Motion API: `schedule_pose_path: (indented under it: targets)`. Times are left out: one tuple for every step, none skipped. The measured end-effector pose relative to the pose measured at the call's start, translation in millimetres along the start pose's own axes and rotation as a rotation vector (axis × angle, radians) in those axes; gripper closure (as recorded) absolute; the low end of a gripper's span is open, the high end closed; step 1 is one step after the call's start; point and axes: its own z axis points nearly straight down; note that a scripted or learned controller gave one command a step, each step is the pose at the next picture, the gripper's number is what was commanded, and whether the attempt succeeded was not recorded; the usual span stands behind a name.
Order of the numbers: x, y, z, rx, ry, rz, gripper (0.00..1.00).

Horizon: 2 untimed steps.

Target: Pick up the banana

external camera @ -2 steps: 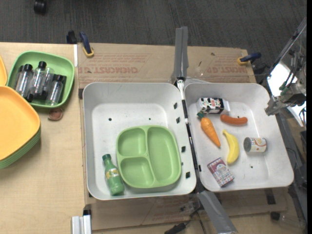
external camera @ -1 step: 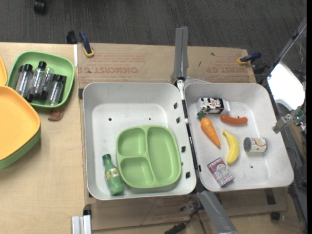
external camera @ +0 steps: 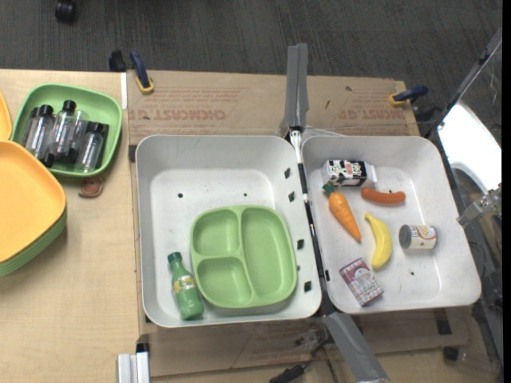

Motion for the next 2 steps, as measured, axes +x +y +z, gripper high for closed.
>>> schedule_pose_path:
  targets:
    - [0,0,-26,0.000,-0.002,0.338,1.00]
    - [0,0,-79,0.004,-0.002,1.148,1.00]
